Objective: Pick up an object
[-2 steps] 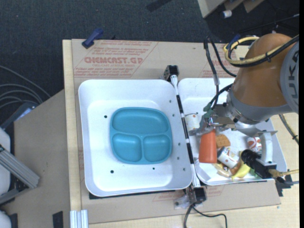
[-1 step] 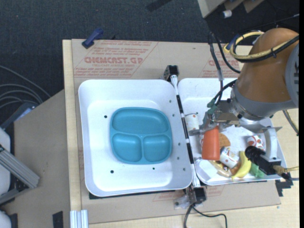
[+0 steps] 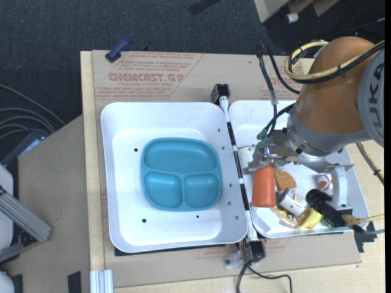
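Tabletop (image 3: pixel 177 267): pale board. Its front edge is the part closest to the viewer. It carries two white bins side by side, and there is red print on its far part.

Left bin (image 3: pixel 116 163): shallow and white. A blue plate (image 3: pixel 181 173) with three compartments lies flat in the middle of it.

Right bin (image 3: pixel 247 112): shallow and white. Several small things are crowded in its near half.

Arm (image 3: pixel 333 96): grey with an orange part. It reaches in from the right and hangs over the right bin.

Pincer (image 3: pixel 267 157): it points down over the left side of the right bin, close to the wall between the two bins. I cannot tell if it is apart or together, because the wrist hides it.

Orange-red cylinder (image 3: pixel 264 188): the task's thing. It lies in the right bin along its left wall, just beside the pincer on the near side. Its far end is right under the pincer tip, but I cannot tell if they touch.

Look of the cylinder: smooth, plain orange-red, with no visible label. It is longer than it is wide, and its long side runs from far to near.

Brown round thing (image 3: pixel 285 179): flat, just right of the cylinder.

Small can-like thing (image 3: pixel 293 203): white with some red, near the cylinder's near end.

Yellow thing (image 3: pixel 310 220): at the near edge of the right bin.

Blue thing (image 3: pixel 119 49): small, on the far left corner of the tabletop, well apart from the bins.
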Controlling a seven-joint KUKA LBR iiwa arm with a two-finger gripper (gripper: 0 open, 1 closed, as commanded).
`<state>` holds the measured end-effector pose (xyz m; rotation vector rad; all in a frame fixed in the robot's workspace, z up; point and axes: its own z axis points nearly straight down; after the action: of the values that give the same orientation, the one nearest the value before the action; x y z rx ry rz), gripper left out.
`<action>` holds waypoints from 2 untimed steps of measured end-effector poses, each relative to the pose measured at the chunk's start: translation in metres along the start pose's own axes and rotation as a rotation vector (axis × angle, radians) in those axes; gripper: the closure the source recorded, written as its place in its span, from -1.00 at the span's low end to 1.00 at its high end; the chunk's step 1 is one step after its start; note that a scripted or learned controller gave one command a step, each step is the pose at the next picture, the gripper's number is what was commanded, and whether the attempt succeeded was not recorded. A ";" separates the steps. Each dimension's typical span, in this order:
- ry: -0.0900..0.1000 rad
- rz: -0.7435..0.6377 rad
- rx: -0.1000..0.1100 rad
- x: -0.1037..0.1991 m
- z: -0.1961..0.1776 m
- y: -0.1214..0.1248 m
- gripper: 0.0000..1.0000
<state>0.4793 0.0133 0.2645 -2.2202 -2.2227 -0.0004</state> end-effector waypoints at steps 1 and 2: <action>-0.001 0.001 0.000 -0.044 -0.008 0.025 1.00; 0.001 0.001 0.004 0.012 0.000 -0.001 1.00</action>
<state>0.4787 0.0248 0.2645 -2.2187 -2.2190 0.0033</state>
